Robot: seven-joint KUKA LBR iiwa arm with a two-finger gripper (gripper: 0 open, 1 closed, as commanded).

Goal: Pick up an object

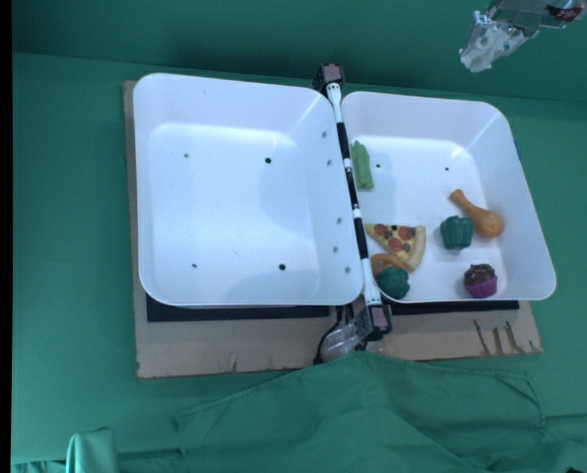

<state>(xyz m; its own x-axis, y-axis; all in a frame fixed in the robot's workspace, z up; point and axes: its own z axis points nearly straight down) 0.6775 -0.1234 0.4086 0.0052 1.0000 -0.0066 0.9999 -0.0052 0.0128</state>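
Hovering above the right bin's (530, 215) far corner, the gripper (483, 49) carries nothing visible; how wide it stands cannot be told. Inside lie 6 unlabelled toy foods, including a pizza slice (400, 238) and drumstick (476, 215).

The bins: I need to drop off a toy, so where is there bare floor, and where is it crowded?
The left bin offers bare floor throughout. In the right bin, the far half past the green pickle is free. Its near half is crowded: pizza slice, green pepper, chicken drumstick, cupcake.
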